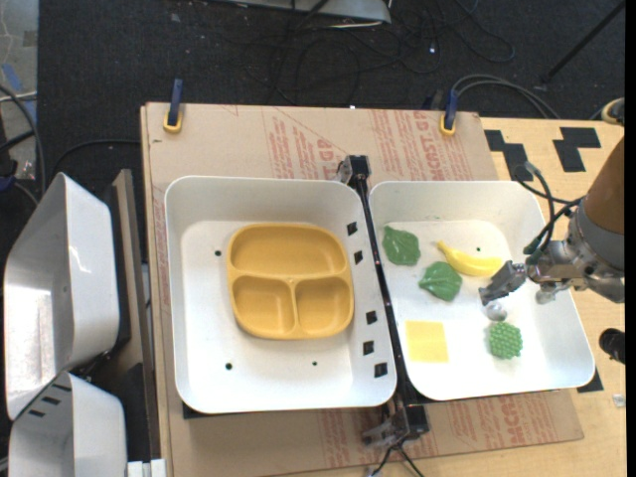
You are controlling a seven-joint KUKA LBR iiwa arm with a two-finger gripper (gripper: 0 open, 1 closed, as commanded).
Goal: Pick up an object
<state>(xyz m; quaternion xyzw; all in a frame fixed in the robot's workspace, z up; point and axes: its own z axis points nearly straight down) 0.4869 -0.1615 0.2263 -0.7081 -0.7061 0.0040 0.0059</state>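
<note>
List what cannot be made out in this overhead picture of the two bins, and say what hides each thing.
1. Pincer: too small and blurred to tell whether it holds anything.
2. Arm: cut off by the right edge.
3. Banana: its right end is partly covered by the pincer.
4. Small grey thing under the pincer: too small to identify.

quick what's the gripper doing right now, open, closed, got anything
Gripper: cannot be told; it hangs over the right bin between the banana and the green bumpy ball.

Right bin (556, 366) crowded mid-floor, bare white along its near edge, banana (469, 259) beside gripper (497, 291)
</note>
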